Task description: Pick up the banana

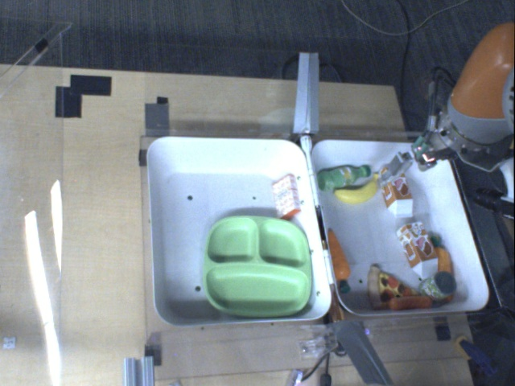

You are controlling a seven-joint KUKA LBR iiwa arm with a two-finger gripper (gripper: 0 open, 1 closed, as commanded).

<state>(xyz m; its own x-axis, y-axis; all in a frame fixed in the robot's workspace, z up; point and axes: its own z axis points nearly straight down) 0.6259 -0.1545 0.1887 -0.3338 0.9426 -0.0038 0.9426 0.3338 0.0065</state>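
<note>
1. My gripper (400,166) hangs over the far part of the right bin (465,215), reaching in from the right under my orange band (484,63).
2. Whether my fingers are spread or pressed together I cannot tell; they are small and blurred here, and nothing is visibly pinched between them.
3. The banana (358,193) lies in the far left part of the right bin, curved, just near of a green bottle (343,175) and touching or almost touching it.
4. The banana sits to the left of my gripper, apart from it.
5. Just near of my fingertips is a small carton (398,195), and a second carton (416,244) lies nearer still.
6. Along the bin's left wall lies a carrot (338,257); a pizza slice (389,289) rests at the near edge, with what looks like a small green can (438,285) to its right.
7. The left bin (177,215) bears a green divided tray (258,265) and a small snack packet (286,197) by its right wall.
</note>
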